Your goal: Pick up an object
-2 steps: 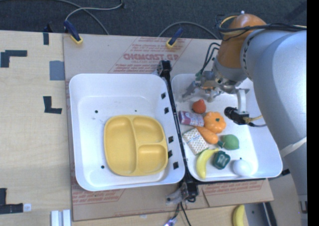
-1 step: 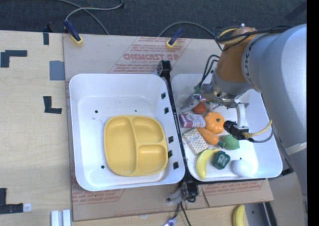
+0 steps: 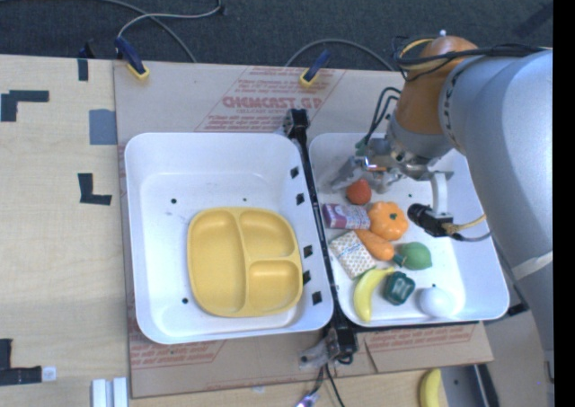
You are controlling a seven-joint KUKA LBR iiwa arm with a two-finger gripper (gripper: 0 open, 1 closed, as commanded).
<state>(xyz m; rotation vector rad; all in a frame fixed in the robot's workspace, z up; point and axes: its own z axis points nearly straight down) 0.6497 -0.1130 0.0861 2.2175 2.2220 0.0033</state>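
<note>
Here, line by line:

Arm: smooth grey KUKA arm [image 3: 503,154], rounded casing, glossy orange band above the wrist, reaching in from the right over the right bin.

Two-finger metal gripper [image 3: 364,170]: pointing down over the back of the right bin, just above the small red ball; opening width not readable, and nothing seen between the tips.

Right bin: shallow white plastic bin [image 3: 490,302], rounded corners, crowded with toy food.

Small red ball [image 3: 358,192]: round, smooth, lying directly beneath the gripper, touching the wrapped packet.

Pink-and-white wrapped packet [image 3: 344,215]: flat, crinkled look, against the bin's left wall.

Orange toy pumpkin [image 3: 386,219]: ribbed, rounded, plastic sheen, right of the packet.

Orange toy carrot [image 3: 375,245]: tapered, lying aslant below the pumpkin.

Checkered flat cracker-like piece [image 3: 351,255]: square, dotted texture, beside the carrot.

Green toy fruit [image 3: 414,256]: round, glossy, right of the carrot.

Yellow toy banana [image 3: 366,292]: curved, smooth, near the front-left corner.

Dark green blocky object [image 3: 398,287]: small, squarish, touching the banana.

White round object [image 3: 437,301]: pale, dome-like, at the front of the bin.

Left bin: shallow white plastic bin [image 3: 153,181], holding a yellow plastic divided plate [image 3: 243,261], three compartments, rounded rim.

Bench: brown printed cardboard sheet [image 3: 260,100] under both bins, pale wood-grain surface [image 3: 54,243] to the left, black tape marks on it.
</note>
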